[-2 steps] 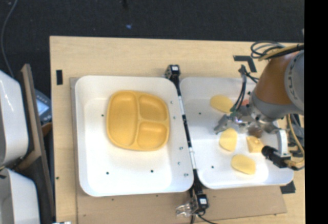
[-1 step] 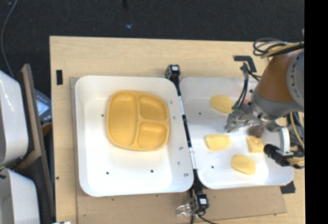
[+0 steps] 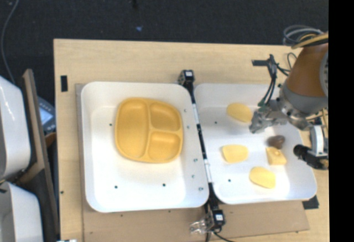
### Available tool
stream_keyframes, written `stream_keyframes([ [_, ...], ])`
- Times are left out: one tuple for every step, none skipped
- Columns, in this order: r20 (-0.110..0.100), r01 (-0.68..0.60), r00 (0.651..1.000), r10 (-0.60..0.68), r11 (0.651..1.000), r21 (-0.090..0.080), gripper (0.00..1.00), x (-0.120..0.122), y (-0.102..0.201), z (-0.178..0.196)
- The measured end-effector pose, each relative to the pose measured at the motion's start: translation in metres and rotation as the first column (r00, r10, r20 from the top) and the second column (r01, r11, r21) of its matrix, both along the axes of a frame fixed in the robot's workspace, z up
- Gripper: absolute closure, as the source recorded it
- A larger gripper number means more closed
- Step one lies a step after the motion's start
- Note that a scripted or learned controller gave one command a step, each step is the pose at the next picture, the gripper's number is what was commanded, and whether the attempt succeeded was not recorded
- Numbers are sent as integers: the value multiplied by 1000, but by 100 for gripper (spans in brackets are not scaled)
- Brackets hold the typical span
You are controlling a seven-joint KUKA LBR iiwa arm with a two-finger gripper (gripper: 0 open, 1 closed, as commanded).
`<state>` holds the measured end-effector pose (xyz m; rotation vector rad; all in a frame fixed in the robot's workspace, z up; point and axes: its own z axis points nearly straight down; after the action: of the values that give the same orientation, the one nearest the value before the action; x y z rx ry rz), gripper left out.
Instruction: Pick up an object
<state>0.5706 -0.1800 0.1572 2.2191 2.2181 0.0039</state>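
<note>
Objects: yellow pieces [image 3: 235, 153] and a brown lump [image 3: 275, 140] lie in the right bin [image 3: 221, 191].
Hand: hand [image 3: 259, 124] low between them, just right of the far piece [image 3: 239, 112]; grip unclear.
Left bin: holds a yellow tray [image 3: 149, 129].

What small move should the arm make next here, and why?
Probably a short descent onto the upper yellow piece. The gripper sits in the right bin just beside that piece, with nothing visibly held, so it looks the closest target. The small brown piece lies slightly farther off, below it.
</note>
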Motion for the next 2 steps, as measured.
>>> stream_keyframes([
  [2,-1,1000,1,1000,0,100,5,3,62],
  [1,0,1000,0,1000,0,100,5,3,115],
])
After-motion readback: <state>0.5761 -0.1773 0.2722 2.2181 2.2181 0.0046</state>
